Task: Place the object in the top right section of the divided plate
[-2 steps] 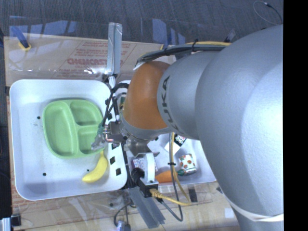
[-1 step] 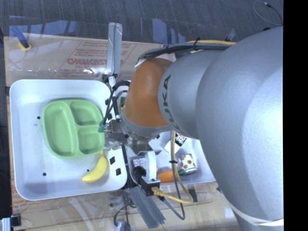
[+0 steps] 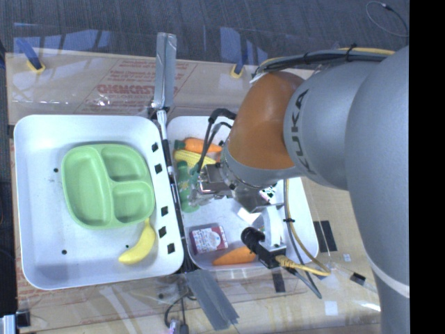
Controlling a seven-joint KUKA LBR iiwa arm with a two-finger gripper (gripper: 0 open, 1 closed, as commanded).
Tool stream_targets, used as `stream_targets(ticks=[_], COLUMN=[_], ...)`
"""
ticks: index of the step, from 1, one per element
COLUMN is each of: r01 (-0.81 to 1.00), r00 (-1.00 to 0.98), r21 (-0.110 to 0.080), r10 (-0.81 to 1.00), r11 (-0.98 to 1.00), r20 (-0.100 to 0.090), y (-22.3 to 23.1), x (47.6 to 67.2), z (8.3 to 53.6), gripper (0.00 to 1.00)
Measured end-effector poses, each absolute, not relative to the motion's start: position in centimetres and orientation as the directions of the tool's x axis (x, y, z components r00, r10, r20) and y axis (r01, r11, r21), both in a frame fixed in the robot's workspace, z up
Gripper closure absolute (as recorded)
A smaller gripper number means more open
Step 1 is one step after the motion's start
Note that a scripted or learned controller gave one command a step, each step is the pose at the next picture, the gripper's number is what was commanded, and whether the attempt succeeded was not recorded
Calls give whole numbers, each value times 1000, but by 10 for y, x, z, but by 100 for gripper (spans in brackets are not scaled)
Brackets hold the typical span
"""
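A light green divided plate [image 3: 106, 184] with three sections lies in the left bin [image 3: 35, 145]. A yellow banana [image 3: 140, 246] rests just off the plate's lower right rim. My gripper [image 3: 197, 192] reaches down into the left part of the right bin [image 3: 300, 221], over a green item [image 3: 185, 179] beside a yellow piece [image 3: 186, 157] and an orange carrot [image 3: 195, 145]. The big grey arm and its orange band hide much of that bin.
In the right bin's near part lie a dark red packet [image 3: 208, 239] and another orange carrot [image 3: 235, 257]. A black-marked divider [image 3: 167, 207] runs between the bins. Cables hang by the wrist on the right.
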State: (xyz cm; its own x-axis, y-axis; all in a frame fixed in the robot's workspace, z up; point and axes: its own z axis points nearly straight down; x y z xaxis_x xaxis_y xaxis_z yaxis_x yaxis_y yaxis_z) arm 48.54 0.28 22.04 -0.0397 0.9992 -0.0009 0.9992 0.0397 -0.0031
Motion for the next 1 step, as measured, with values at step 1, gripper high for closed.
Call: stream_targets(ticks=[1], r01=[991], r00=[-130], r21=[-5], r10=[991], r11=[130], r20=[2], y=[-5], x=[477], z=[211], gripper=[100])
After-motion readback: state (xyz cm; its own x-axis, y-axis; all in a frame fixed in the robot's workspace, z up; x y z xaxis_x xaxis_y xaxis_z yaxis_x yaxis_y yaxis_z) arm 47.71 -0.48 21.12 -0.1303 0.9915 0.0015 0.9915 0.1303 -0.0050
